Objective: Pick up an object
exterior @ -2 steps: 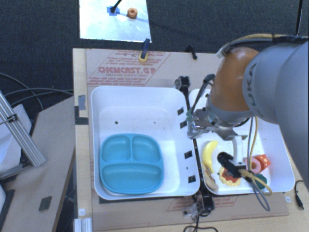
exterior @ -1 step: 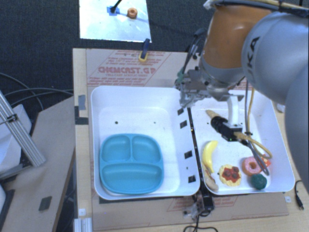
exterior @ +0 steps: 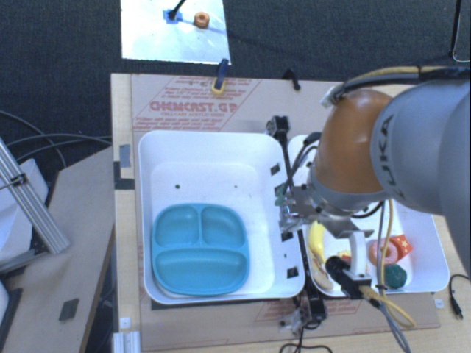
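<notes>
The right bin (exterior: 434,271) holds a yellow banana-like piece (exterior: 316,243) near its left wall, a pink and orange item (exterior: 390,250), and a dark green ball (exterior: 396,276) at the front right. My gripper (exterior: 294,213) hangs below the orange wrist band over the right bin's left side, just above the yellow piece. The bulky arm hides most of this bin. I cannot see anything held in the gripper.
The left bin (exterior: 221,153) holds a blue divided plate (exterior: 199,248) at its front left. A ridge with black clips separates the two bins. A shiny sheet (exterior: 173,28) with a small orange ring lies beyond the bench.
</notes>
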### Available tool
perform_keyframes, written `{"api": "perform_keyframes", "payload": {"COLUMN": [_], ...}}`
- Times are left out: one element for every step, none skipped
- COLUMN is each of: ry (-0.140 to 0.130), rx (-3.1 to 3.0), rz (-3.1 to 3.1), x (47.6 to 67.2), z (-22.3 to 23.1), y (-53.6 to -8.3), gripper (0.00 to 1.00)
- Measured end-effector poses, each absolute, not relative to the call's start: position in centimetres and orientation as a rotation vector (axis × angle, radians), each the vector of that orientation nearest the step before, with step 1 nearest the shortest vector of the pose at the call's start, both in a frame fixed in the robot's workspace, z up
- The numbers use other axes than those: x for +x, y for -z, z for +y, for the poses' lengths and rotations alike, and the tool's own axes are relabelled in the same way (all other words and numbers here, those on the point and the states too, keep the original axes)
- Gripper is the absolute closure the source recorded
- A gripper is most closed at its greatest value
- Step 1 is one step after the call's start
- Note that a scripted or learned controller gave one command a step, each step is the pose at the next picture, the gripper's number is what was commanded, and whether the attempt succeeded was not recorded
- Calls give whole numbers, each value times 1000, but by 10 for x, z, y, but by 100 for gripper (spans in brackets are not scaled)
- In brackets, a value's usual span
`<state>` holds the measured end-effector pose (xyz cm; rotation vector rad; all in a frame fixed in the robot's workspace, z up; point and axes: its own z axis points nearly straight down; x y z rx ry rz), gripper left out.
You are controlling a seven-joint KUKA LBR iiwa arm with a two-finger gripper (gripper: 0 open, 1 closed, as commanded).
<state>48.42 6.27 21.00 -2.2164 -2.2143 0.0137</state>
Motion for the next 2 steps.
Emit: {"api": "perform_keyframes", "payload": {"ry": [4,6], "rx": [-2218,-2232], "rz": [-2227,-2222], "x": [490,528], "z": [63,-5], "y": [-224,-275], "gripper": [100,100]}}
